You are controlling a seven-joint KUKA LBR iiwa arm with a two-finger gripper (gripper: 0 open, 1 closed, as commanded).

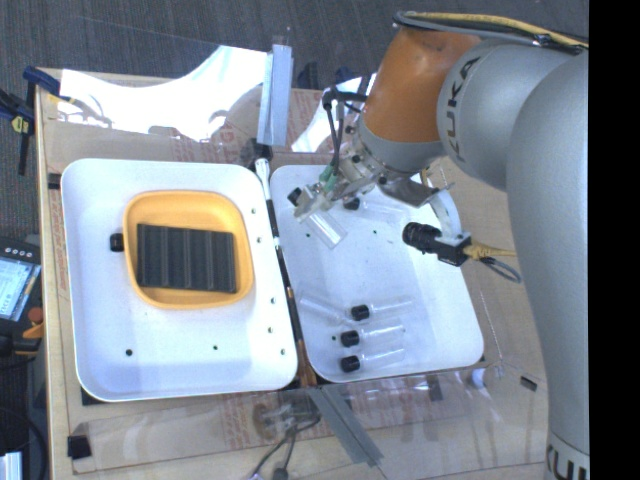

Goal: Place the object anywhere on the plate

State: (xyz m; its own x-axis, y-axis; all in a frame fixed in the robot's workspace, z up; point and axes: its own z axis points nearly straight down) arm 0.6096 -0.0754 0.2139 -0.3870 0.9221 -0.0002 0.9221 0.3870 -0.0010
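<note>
2 white bins sit side by side: the left bin [90, 358] carries the yellow plate [190, 250], which has a dark ribbed block [190, 258] on it, i.e. the drop target. The gripper [322, 196] hangs low over the right bin [440, 318] at its top-left corner; finger state cannot be told, too small and blurred. Which item is the object is unclear; 3 small black pieces [350, 338] lie in the right bin's lower part, well apart from the plate. Legible writing: "KUKA" on the arm [500, 98] casing.
</note>
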